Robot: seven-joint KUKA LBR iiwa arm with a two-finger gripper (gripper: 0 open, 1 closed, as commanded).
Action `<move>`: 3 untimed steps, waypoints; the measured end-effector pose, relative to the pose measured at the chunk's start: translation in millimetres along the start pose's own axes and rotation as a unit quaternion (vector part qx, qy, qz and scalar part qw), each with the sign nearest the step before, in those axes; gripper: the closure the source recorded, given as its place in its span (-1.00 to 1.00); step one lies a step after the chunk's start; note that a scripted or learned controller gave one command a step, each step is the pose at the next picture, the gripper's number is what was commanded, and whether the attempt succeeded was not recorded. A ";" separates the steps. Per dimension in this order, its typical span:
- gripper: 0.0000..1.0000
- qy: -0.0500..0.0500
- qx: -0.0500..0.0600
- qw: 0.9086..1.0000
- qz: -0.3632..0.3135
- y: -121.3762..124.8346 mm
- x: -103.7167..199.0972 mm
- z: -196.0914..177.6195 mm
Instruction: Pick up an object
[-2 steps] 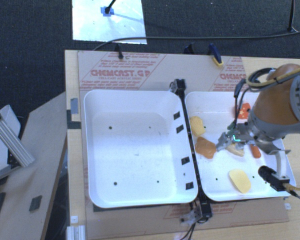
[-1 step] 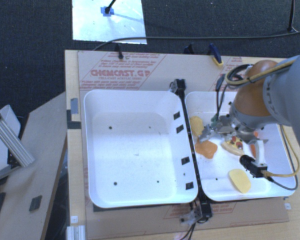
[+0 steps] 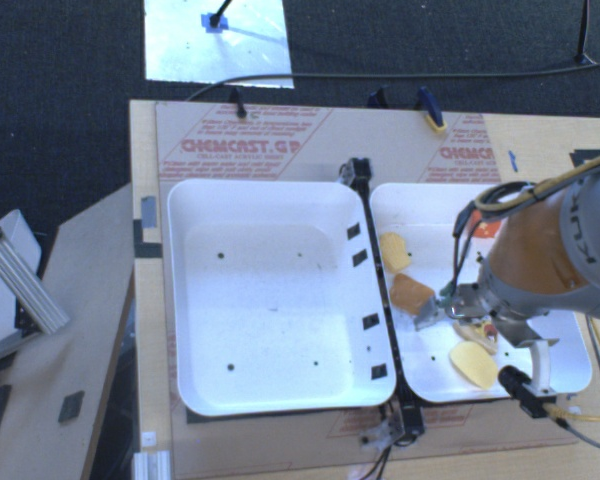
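1. Camera view showed the arm (image 3: 540, 253) reaching into the right bin (image 3: 430, 203), its end effector (image 3: 450, 306) low, just beside a brown bread-like piece (image 3: 412, 293).
2. Whether the end effector was open or closed could not be told; nothing was visibly held.
3. Also in that bin lay a yellow piece (image 3: 394, 252) near the divider and a pale yellow slice (image 3: 474, 364) toward the front; the left bin (image 3: 270, 298) sat alongside on the surface (image 3: 310, 138).
4. The step looked like the approach to a grasp.
5. Next would likely come closing on the brown piece, then lifting.
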State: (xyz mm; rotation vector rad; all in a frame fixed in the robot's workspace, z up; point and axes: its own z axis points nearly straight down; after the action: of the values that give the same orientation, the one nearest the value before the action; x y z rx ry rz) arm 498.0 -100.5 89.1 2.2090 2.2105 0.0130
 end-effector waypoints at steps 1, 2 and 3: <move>-1.00 0.002 0.000 1.000 -0.005 76.8 27.4 -101.3; -1.00 0.003 0.014 1.000 0.003 -11.7 -18.4 -7.9; -1.00 0.003 0.002 1.000 -0.005 42.9 20.9 -99.9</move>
State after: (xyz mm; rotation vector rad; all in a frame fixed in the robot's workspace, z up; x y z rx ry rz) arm 539.1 -79.0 189.7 2.2030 2.2265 0.0140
